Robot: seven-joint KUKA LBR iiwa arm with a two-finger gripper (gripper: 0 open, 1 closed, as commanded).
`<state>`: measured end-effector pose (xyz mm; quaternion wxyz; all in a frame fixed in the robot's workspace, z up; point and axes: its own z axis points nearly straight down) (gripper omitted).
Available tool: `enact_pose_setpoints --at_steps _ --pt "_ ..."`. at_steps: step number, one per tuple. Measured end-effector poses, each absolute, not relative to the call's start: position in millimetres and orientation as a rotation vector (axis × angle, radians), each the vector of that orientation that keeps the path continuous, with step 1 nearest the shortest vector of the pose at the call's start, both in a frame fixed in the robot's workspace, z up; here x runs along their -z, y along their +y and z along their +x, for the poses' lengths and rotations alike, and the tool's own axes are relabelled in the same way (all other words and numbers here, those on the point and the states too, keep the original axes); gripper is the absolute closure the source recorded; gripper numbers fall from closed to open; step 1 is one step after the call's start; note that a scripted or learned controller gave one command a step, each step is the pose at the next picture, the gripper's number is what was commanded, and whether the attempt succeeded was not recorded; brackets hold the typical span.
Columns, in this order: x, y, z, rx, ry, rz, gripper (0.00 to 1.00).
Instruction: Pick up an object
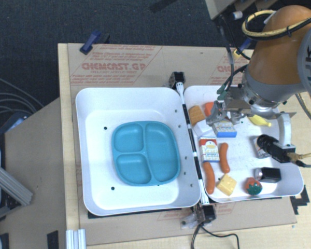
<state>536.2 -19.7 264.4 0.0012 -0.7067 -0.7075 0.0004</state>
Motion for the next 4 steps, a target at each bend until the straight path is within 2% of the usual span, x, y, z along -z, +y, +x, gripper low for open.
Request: enact_pose_setpoints --at_steps 1,2,3,4 --pt "-270.0 -26.4 524.2 -0.003 -2.219 -2.219 1.0" --pt "-267.8 -20.3 527.7 -0.001 -2.221 -2.219 1.0" --pt "-261.8 -37.8 547.4 0.0 -2.222 -2.223 1.0" --pt "-263.2 23.7 515.4 -0.003 -2.22 -2.217 1.0"
